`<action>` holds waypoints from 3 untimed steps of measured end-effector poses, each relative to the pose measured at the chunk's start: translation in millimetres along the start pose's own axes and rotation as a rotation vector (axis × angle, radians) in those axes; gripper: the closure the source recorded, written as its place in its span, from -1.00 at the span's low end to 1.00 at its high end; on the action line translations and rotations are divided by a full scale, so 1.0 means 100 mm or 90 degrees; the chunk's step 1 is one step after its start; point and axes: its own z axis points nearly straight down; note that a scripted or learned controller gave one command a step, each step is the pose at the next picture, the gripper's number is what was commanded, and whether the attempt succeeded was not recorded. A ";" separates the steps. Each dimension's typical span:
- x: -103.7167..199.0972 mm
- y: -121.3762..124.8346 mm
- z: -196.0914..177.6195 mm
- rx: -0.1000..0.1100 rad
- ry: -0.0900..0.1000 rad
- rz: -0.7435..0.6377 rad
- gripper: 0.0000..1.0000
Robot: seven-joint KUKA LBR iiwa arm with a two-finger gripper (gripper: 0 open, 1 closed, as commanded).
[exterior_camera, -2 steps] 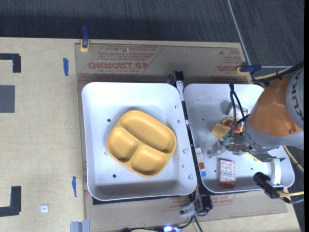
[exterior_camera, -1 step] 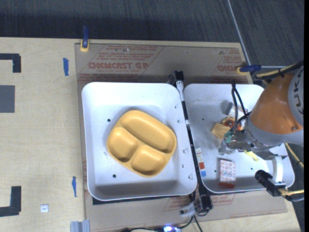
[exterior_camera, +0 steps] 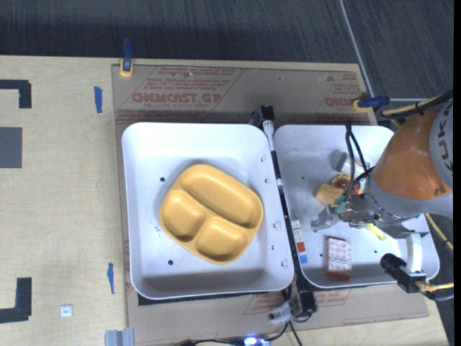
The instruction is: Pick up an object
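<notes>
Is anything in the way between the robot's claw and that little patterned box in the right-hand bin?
Nothing visible is. The end effector hangs low in the right bin, and the box lies just toward the near wall from it, with bare white floor between. A tan item sits on the far side, off that path.

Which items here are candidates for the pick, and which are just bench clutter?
Job in hand:
gripper, over the right bin
small patterned box
tan object by the gripper

Lying about:
yellow divided tray in the left bin
blue clamp
</notes>
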 end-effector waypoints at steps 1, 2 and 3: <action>-0.10 -0.08 0.41 0.015 0.005 -0.001 -1.00; -0.11 -0.06 0.30 0.010 0.003 0.000 1.00; -0.11 -0.06 0.30 0.011 0.003 0.000 -1.00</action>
